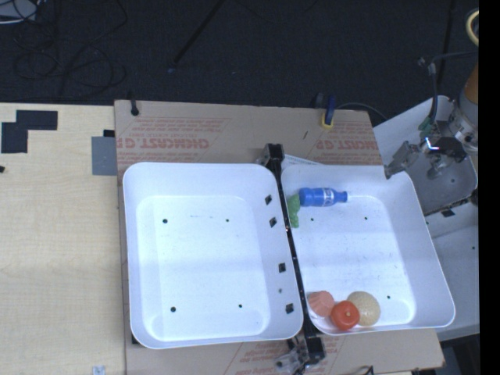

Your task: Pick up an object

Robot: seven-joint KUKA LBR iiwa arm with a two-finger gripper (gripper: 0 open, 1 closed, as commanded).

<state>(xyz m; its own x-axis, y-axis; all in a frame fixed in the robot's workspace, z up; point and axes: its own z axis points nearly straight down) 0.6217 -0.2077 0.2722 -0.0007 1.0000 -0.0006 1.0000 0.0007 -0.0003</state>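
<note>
Blue bottle (321, 198) lies at right bin (406, 256) far edge; red ball (344, 315) near front; gripper (437, 151) beyond bin corner; jaws' state cannot be told.

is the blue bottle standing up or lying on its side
Lying on its side. The blue bottle stretches lengthwise along the right bin's far end, its cap pointing right.
</note>
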